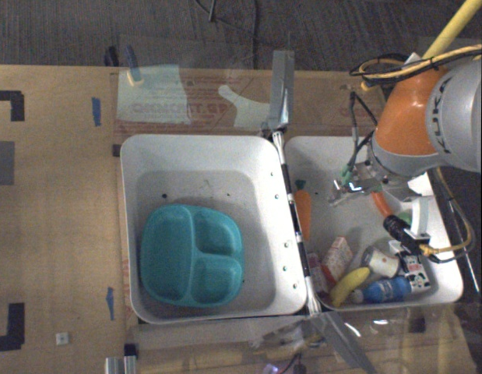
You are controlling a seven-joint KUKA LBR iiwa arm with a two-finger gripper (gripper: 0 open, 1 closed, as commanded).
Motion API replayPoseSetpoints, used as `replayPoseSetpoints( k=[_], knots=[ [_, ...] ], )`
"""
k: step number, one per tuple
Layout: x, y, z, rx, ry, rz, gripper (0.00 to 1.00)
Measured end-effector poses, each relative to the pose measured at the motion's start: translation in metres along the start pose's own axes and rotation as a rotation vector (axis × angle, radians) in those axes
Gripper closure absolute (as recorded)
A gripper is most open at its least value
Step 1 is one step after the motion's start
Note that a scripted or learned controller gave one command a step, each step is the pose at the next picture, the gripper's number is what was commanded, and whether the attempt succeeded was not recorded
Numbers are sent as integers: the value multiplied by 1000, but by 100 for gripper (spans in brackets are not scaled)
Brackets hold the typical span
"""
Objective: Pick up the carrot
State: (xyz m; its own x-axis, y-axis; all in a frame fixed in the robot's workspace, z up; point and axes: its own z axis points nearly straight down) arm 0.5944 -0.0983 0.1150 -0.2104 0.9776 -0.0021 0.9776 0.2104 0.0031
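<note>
Hovering over the right-hand shallow white bin (452, 287), the grey two-finger gripper (351, 187) hangs with nothing visibly between its tips; its state cannot be told. The orange, green-topped carrot (303, 211) lies to its left against the bin's left wall, apart from it. A yellow banana (349, 286) lies nearer the front.

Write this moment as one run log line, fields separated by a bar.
target: carrot at left wall of right bin | pincer above bin, apart from carrot | left bin: teal tray | status: not picked

Arm (427, 123) low, claw (348, 188) downward.
</note>
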Motion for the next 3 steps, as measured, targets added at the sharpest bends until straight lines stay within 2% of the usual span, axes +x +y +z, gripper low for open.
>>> replayPoseSetpoints(
  k=[1,2,3],
  knots=[
    [26,-41,-70,3,3,-201,100],
    [55,-105,-70,3,4,-397,100],
    [42,-108,-72,1,2,-548,100]
  ],
)
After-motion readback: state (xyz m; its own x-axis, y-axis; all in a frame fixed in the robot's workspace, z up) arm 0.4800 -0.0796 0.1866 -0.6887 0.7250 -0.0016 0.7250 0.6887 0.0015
